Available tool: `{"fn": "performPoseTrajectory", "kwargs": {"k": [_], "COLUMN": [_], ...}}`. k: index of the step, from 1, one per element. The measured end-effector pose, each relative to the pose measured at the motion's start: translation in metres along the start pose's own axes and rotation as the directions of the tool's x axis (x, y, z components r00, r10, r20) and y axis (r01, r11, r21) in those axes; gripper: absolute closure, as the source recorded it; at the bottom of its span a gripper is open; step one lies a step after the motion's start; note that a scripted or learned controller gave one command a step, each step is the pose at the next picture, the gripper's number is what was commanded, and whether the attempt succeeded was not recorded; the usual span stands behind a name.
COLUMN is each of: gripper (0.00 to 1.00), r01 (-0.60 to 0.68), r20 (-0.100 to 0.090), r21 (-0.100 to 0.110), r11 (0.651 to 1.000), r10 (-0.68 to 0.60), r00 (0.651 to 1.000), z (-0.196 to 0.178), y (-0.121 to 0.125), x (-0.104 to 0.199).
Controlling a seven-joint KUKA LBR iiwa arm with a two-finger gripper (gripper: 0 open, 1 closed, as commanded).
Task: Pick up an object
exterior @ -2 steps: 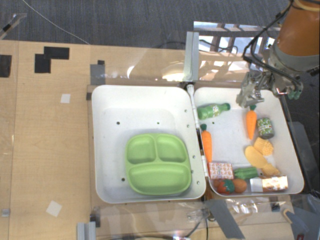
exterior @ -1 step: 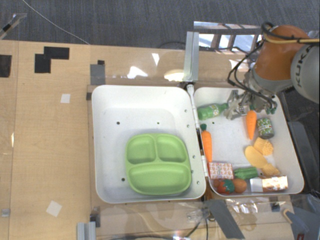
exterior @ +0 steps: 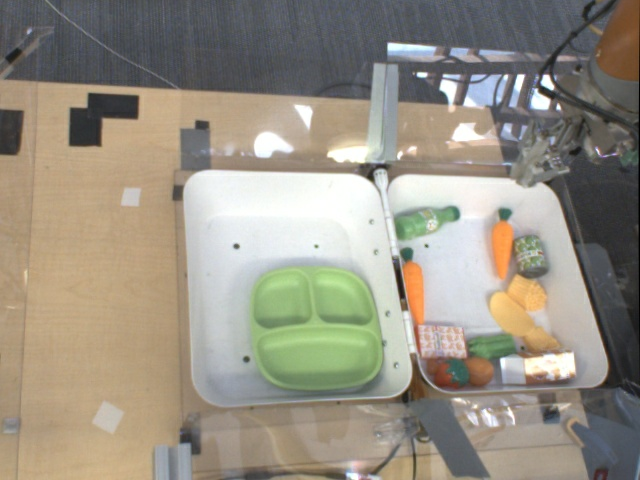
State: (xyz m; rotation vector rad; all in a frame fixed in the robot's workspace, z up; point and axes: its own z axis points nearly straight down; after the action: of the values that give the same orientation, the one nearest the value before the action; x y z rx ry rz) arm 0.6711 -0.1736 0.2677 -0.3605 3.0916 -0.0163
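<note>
End effector (exterior: 540, 158): hovers over the right bin's (exterior: 455, 268) far right corner; grip state cannot be told, nothing seen in it.
Right bin: green bottle (exterior: 426, 221) by far left corner, two carrots (exterior: 502, 243), mixed toy food along near edge.
Left bin (exterior: 230, 218): green divided plate (exterior: 316, 326).

R bin (exterior: 470, 258) holds toy food: green bottle (exterior: 426, 221) lying flat at top-L, 2 carrots (exterior: 502, 245) upright-ish, boxes & veg along bottom edge.
</note>
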Motion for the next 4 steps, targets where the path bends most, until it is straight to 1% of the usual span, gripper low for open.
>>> {"fn": "performPoseTrajectory", "kwargs": {"k": [1, 2, 3, 4], "gripper": [1.0, 1.0, 1.0, 1.0], "r01": [0.07, 0.272, 0.07, -0.067], "r20": [-0.013, -0.007, -0.011, -0.011], "r21": [-0.009, -0.009, -0.011, -0.008], "r11": [0.998, 0.962, 0.997, 0.998], "r10": [-0.07, -0.272, -0.071, 0.066], "r00": [0.997, 0.962, 0.997, 0.998], "z": [0.166, 0.011, -0.049, -0.119], "y": [0.019, 0.017, 0.047, 0.054], "x": [0.053, 0.014, -0.005, -0.016]}}
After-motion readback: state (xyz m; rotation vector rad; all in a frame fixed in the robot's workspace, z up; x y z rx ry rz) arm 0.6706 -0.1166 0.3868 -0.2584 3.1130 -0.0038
